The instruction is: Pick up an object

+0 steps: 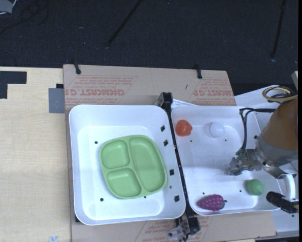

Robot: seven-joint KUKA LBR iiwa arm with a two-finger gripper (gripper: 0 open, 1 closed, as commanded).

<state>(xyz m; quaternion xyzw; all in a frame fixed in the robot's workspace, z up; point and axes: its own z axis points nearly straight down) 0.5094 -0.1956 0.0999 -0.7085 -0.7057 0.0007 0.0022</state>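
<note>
The right bin [201,150] holds an orange-red round object [183,128] near its far left corner and a white ball [217,129] beside it. A purple bunch of grapes [211,202] lies at the near edge, and a green round object [254,187] rests near the right side. My gripper [240,166] hangs low over the right part of this bin, just above and left of the green object. The arm's orange band and grey wrist rise behind it at the right.
The left bin [85,130] holds a light green divided plate [133,165]. A black divider [172,155] runs between the bins. Cardboard lies under both bins, and cables hang by the arm at the right.
</note>
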